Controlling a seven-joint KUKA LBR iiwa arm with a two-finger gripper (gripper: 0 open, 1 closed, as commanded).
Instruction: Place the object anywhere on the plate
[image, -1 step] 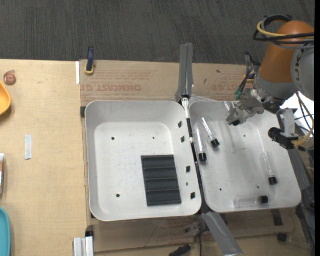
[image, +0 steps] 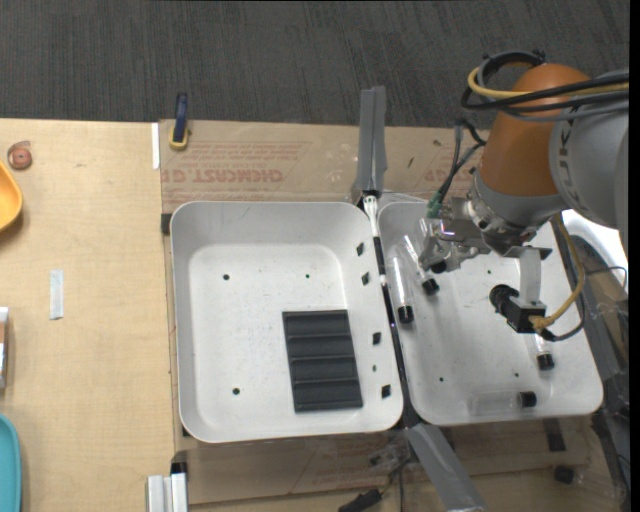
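A dark grey ridged rectangular plate (image: 322, 360) lies flat in the left bin (image: 230, 300), towards its front right. My gripper (image: 417, 300) hangs over the left part of the right bin (image: 480, 380), close to the wall between the two bins. Its two black-tipped fingers (image: 404, 313) stand apart, and I see nothing between them. The gripper is to the right of the plate and a little farther back. The grey arm with its orange band (image: 530, 130) covers the back of the right bin.
Cables and a black connector (image: 510, 305) hang from the wrist over the right bin. A metal bar (image: 372, 140) runs back from the divider. On the wooden bench to the left lie an orange item (image: 6, 200) and a teal item (image: 8, 465).
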